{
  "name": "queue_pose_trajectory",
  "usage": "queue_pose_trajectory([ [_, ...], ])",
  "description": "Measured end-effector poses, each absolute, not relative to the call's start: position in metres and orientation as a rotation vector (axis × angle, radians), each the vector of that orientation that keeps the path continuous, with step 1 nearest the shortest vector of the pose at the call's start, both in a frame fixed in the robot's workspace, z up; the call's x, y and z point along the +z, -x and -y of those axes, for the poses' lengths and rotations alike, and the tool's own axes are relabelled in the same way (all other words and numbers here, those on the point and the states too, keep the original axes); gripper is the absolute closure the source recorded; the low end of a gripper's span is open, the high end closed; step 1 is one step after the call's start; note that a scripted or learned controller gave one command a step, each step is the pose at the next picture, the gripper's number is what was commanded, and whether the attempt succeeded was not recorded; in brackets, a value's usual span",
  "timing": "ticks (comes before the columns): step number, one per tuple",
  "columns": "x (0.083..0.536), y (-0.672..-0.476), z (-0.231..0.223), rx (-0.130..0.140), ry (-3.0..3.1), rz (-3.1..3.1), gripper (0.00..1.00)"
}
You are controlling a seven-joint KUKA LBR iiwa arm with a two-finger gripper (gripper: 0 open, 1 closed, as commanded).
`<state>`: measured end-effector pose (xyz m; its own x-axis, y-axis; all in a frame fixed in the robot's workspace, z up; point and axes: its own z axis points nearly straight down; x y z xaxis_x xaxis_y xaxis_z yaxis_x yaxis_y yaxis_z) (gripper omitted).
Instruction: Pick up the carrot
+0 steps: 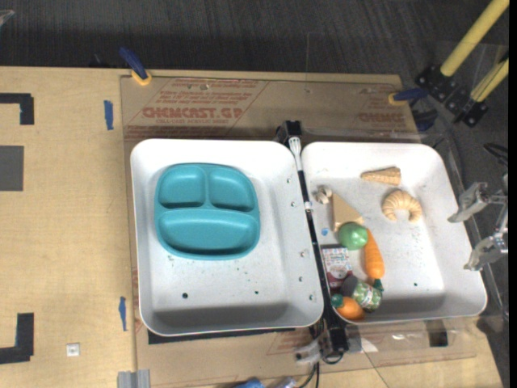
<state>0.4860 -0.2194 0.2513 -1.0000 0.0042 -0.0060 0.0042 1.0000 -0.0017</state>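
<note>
The carrot (372,259) is a short orange piece lying roughly upright in the lower middle of the right bin (428,293). It sits just below a green round fruit (352,235) and above a green leafy item (367,295). My gripper (470,238) hovers at the right bin's right rim, well to the right of the carrot. Its two metal fingers (467,207) stand apart, open, with nothing between them.
The right bin also holds a cone (381,175), a croissant (401,204), a tan wedge (342,212), a small packet (335,259), dark grapes (344,282) and an orange fruit (350,308). A teal divided plate (208,209) lies in the left bin (218,297).
</note>
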Motion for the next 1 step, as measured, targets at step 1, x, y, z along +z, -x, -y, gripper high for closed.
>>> queue_pose_trajectory([
  [1, 0.1112, -0.4787, 0.1772, 0.006, 0.015, -3.145, 0.0],
])
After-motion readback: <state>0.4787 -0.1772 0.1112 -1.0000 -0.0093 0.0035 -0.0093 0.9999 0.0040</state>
